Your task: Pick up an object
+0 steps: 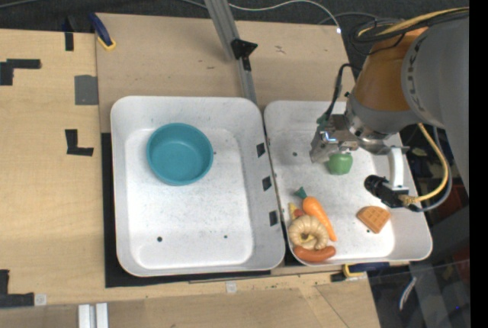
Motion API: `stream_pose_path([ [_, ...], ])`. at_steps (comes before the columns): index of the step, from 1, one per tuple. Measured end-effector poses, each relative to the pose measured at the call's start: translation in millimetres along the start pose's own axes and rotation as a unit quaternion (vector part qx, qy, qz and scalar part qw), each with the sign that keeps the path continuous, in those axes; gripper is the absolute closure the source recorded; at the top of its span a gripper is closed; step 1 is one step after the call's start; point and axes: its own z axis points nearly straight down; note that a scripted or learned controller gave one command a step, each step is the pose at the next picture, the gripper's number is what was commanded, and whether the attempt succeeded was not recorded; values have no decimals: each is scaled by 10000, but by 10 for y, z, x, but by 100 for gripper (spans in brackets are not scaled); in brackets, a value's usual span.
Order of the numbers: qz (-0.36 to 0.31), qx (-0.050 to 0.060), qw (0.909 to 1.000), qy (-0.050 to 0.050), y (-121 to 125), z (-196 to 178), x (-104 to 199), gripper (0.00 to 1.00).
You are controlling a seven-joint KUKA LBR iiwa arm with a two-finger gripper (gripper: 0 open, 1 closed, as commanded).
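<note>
In the right bin point(293, 120) my gripper point(332, 148) hangs low, just above and to the left of a small green object point(341, 163). The green object touches or sits right under the gripper's tip; I cannot tell whether it is gripped. Near the front of that bin lie an orange carrot point(317, 213), a beige ridged toy point(306, 230) and a red sausage point(313, 252), bunched together. An orange waffle-like piece point(374, 218) lies to their right.
A teal bowl point(180, 153) stands in the left bin point(191, 242). A grey pole point(221, 10) slants down to the divide between the bins. The arm's orange band point(385, 78) and black cables point(389, 191) overhang the right bin's right side.
</note>
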Motion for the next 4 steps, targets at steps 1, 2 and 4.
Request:
stream_pose_path([
  [1, -10, -1, 10000, 3, -32, -470, 82, 100],
  [2, -8, -15, 10000, -4, 29, -1091, 66, 100],
  [4, -32, 30, 10000, 6, 208, -878, 1212, 100],
])
